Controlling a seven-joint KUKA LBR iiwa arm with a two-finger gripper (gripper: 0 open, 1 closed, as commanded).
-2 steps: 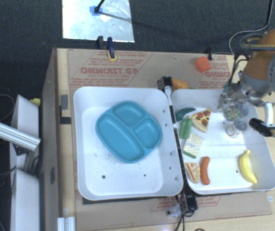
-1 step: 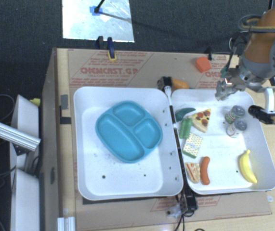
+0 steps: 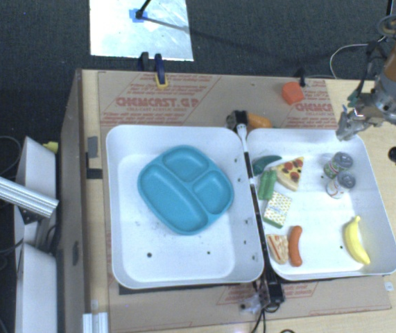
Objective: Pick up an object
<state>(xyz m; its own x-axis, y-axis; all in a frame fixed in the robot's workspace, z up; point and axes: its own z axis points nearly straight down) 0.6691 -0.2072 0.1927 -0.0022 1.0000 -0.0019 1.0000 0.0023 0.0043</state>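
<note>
- Nearest the camera sits the front rim of the two white bins; the left bin (image 3: pixel 125 255) holds a big blue divided plate (image 3: pixel 185 187), and the right bin (image 3: pixel 385 245) holds the small toy foods that the task can choose from.
- Above the right bin's far right corner hangs the gripper (image 3: pixel 345 130), apart from every item — whether it is released or clenched I cannot tell, and nothing shows between its tips.
- My judgement: the arm is at the approach step, with no object picked yet.
- Banana (image 3: pixel 354 240) lies alone near the right wall, well apart from the rest, so it looks the easiest target — come straight down and close across its narrow width.
- Sausage (image 3: pixel 295 245) touches or nearly touches the toast-like piece (image 3: pixel 277 247), so a grab there risks nudging both.
- Pizza slice (image 3: pixel 291 172) and the green pieces crowd the divider wall, leaving little finger room.
- Small grey cans (image 3: pixel 339 172) stand closest to the gripper, with bare floor around them, though they may roll or tip.
</note>
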